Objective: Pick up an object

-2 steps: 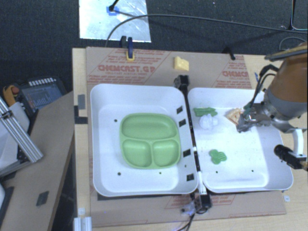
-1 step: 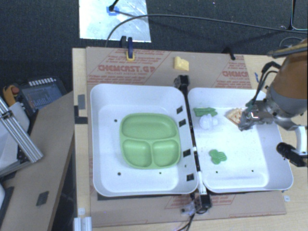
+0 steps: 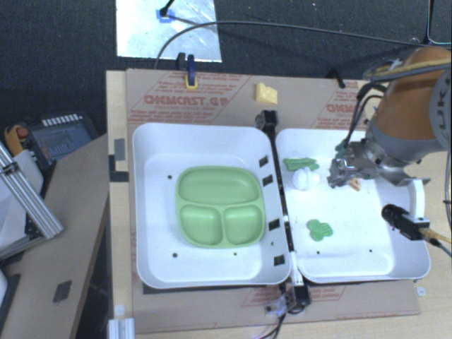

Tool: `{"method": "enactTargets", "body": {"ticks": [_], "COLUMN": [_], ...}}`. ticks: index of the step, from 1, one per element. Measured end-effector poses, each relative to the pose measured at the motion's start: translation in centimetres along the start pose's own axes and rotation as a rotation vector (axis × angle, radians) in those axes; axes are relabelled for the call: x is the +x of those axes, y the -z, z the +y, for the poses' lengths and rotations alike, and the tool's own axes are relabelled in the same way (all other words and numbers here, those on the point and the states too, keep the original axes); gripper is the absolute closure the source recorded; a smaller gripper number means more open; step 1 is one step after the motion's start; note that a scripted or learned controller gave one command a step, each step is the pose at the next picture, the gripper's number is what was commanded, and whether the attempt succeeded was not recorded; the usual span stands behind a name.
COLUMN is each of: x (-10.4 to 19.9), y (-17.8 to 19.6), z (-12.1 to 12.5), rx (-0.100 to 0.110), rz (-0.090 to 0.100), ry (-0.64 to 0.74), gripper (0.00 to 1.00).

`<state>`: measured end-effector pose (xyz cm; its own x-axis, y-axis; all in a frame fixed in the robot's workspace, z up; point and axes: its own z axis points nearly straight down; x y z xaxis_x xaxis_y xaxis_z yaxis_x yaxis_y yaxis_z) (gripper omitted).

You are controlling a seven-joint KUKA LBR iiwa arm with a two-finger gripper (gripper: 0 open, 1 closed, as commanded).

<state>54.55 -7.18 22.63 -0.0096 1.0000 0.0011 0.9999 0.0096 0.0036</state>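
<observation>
**gripper hanging beside the white lump in the right bin**

the likeliest target is lying in the far left part of the right bin (image 3: 367,260). it is a small white rounded lump (image 3: 305,180), sitting just beside the near edge of a flat green piece (image 3: 299,164), touching it or almost so. a smaller green piece (image 3: 319,229) is lying well apart from those two, nearer the camera, with bare bin floor all round it.

the gripper (image 3: 344,175) is hanging just to the right of the white lump, low over the bin, at the end of the grey arm (image 3: 406,119) reaching in from the right. i cannot tell whether the claw is released or clenched, because from this slant it is reading as one dark metal cluster. nothing is visibly sitting inside it, so i am judging the pick as not yet made.

the step in hand seems to be lining up on the lump. being round, it is likely to roll if nudged from one side. the claw should be centring over it before going down and closing across its middle, keeping off the flat green piece and the bin wall to the left. the lone smaller green piece may be offering an easier grasp.

further out, the left bin (image 3: 152,189) is holding a pale green divided tray (image 3: 219,207). both bins are resting on a cardboard sheet (image 3: 212,97), with a yellow block (image 3: 266,92) lying on it beyond them.
</observation>
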Motion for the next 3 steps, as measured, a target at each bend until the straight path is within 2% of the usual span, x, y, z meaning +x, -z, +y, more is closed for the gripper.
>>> {"method": "enactTargets", "body": {"ticks": [1,3], "x": [5.7,17.4], "y": [-0.9,0.8], "z": [0.0,-0.2], "rx": [0.002,0.002], "rz": [0.001,0.001], "ry": [-0.001,0.001], "gripper": [1.0,1.0]}}
